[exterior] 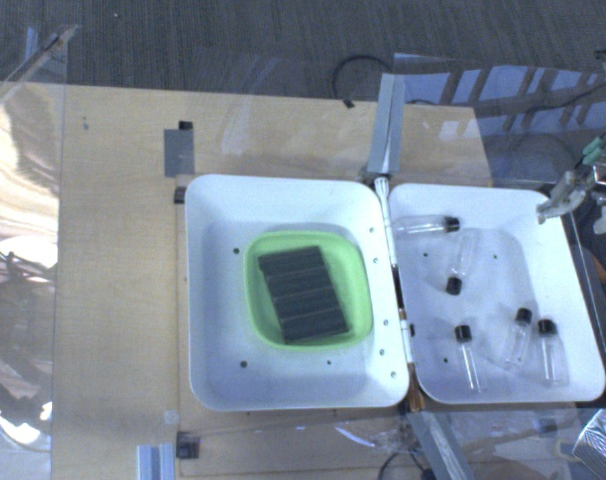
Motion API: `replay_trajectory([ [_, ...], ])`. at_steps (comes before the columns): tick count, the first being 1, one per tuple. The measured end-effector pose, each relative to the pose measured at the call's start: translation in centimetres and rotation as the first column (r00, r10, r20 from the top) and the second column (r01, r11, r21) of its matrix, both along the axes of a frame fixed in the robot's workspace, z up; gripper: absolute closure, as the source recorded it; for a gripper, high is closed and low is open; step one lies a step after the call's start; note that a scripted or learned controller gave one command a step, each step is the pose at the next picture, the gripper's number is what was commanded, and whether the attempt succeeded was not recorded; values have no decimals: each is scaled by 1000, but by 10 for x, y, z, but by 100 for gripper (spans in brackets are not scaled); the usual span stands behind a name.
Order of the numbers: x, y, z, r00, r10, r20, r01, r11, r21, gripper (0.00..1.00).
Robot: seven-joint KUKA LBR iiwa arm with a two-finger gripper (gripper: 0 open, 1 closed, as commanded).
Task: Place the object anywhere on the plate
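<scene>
Gripper (571, 196): spread or closed, I cannot tell at this size. I see nothing carried in it. It hangs far right of the green plate (258, 303), over the far corner of the right bin (583, 368).

Object: a dark ridged block (303, 294) lies flat in the middle of the plate, slightly skewed. If this is the task's thing, I judge the placement done.

Handling, judged: it looks stiff, flat and light, and the ridges should give grip. I would take it across its narrow width at mid-length.

Right of the plate, in the other bin, lie clear vials (467, 360) with black caps. They look light and slick, likely to roll, and possibly fragile.
</scene>
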State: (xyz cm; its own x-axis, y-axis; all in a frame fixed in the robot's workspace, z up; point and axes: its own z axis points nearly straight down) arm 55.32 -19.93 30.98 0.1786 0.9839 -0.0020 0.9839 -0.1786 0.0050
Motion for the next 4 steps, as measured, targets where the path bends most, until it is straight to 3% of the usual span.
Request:
replay_trajectory([
  [1, 63, 6, 42, 1000, 9, 6, -9, 1000, -2, 0],
  [2, 23, 0, 128, 999, -34, 8, 34, 999, -2, 0],
  [3, -45, 9, 128, 995, 103, 6, -103, 995, -3, 0],
  [4, -45, 9, 127, 995, 103, 6, -103, 995, -3, 0],
])
